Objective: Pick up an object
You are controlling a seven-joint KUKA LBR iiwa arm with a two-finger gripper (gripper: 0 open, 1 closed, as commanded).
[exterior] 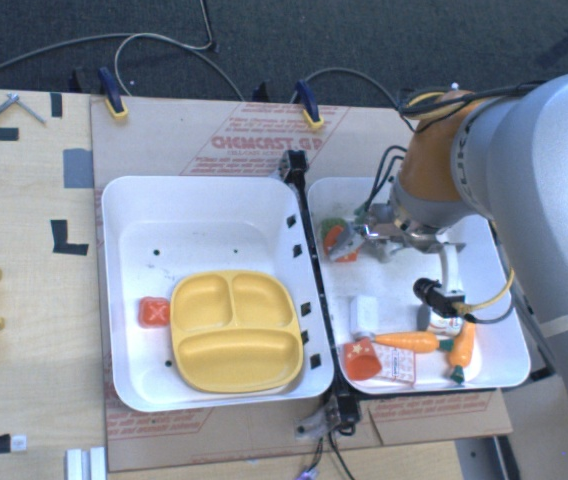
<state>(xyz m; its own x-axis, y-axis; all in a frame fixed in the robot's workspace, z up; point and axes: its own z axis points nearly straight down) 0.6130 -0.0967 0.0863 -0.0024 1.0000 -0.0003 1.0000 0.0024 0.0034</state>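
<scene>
Camera view is showing the claw (356, 236) hanging over a blurry orange-and-green toy (337, 238) in the right white bin (509, 363). Its grip is impossible to tell, its metal parts blurring together.

One fixed camera looks down at a slant from above the desk (34, 218) — far enough to take in both white bins (124, 268), side by side — with the arm (524, 158) entering from the right.

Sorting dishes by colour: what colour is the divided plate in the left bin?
Yellow; the divided plate shows clearly in the camera view.
</scene>
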